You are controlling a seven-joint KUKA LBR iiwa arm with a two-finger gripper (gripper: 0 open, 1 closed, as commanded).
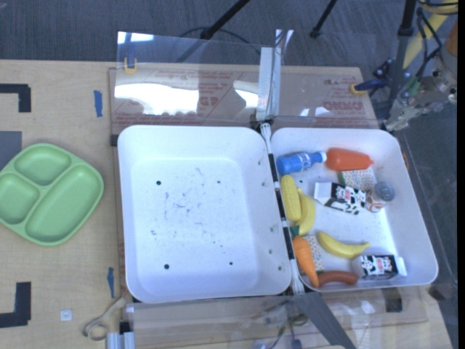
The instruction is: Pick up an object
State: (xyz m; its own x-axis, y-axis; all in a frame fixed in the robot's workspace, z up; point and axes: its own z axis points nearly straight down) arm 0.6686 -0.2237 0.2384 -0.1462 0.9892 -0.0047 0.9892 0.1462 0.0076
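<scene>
Crowding the right bin (415, 217) is a jumble of small toy items, any of which could be the object to pick. A blue bottle (299, 161) lies along the far edge, its cap towards an orange piece (349, 158) just beside it. Below them a cow-patterned carton (340, 195) lies flat, with a small grey ball (383, 191) and a small round red-and-white thing (374, 203) to its right. Against the wall shared with the left bin (192, 209) sits a yellow corn cob (290, 197), touching a curved yellow piece (309, 215) on its right. Nearer the front a banana (341, 246) lies across the floor, a carrot (305, 262) lies by the shared wall, a red sausage (336, 278) rests along the front rim, and a second cow-patterned carton (381, 265) lies in the front right corner.

The left bin's floor shows faint blue scribbles and a few dark dots. A green divided plate (47, 191) sits on the bench well to the left of both bins. Clear plastic panels (189, 86) stand upright behind the bins.

At the upper right, beyond the right bin's far corner and well apart from every item, a metal assembly with yellow cables is possibly the gripper (425, 93). It is too cluttered there to tell whether the claw is open or closed, and nothing can be seen in its hold.
</scene>
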